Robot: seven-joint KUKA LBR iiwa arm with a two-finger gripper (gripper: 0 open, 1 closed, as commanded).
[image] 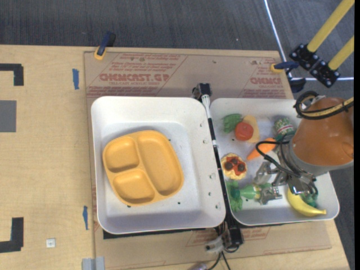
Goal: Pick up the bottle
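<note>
— Where the arm reaches into the right bin [332,204], what does the tool [269,189] hover over?
— The green bottle [246,193] lying near the bin's front wall, beside a banana [304,203].
— Is it gripped?
— I cannot tell; the fingers blur together.
— And the left bin [107,122]?
— A yellow divided tray [143,166].
</note>
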